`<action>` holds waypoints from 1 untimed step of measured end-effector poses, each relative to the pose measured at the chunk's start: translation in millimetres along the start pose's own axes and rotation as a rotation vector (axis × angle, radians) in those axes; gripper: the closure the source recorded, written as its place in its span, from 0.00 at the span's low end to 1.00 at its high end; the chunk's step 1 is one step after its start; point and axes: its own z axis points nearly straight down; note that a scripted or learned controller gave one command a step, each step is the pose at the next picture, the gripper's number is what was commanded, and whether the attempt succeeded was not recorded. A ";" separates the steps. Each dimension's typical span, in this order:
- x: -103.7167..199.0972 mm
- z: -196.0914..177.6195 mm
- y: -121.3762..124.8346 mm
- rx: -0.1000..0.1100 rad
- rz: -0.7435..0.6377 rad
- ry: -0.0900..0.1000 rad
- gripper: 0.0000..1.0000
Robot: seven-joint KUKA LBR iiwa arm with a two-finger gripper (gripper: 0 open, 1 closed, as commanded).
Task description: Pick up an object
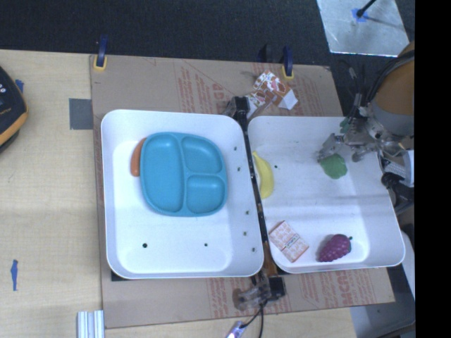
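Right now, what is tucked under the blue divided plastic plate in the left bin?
An orange object pokes out from under the left edge of the blue divided plastic plate. Just a narrow strip shows; the plate covers the rest, so its shape stays unclear.

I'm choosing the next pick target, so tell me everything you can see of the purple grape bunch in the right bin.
The purple bunch of toy grapes looks like moulded plastic, a bumpy oval cluster in dark violet. It lies on its side on the floor of the right white bin, near that bin's front edge. A small printed red-and-white packet lies to its left, with a gap between them. Nothing touches it but the bin floor, and the claw is far off near the green object.
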 end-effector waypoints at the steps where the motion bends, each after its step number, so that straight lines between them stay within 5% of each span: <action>1: 0.0 -117.6 -34.0 -0.005 0.008 0.001 0.00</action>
